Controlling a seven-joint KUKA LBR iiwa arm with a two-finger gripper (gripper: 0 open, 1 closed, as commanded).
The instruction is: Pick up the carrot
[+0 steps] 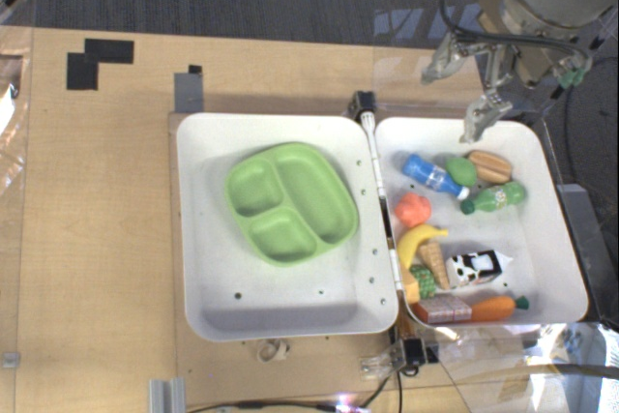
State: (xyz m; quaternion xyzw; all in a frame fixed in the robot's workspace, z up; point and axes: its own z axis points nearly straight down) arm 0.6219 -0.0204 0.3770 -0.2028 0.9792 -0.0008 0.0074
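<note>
the orange plastic carrot (493,309) lies untouched at the right bin's (553,208) near edge; the open, empty end effector (462,92) hovers over its far rim, so the whole pick remains.

Two bins side by side on bench (97,256). Left bin (208,305): divided plate (290,203) near centre. Right bin (551,208): bread roll (489,165) at far side, bottle (433,176) to its left, second bottle (495,198) in front of roll; tomato (415,208) by left wall; banana (418,244) before it; milk carton (479,268) right of banana; carrot (491,309) along near wall. Gripper (480,118) above far edge of right bin.
</note>
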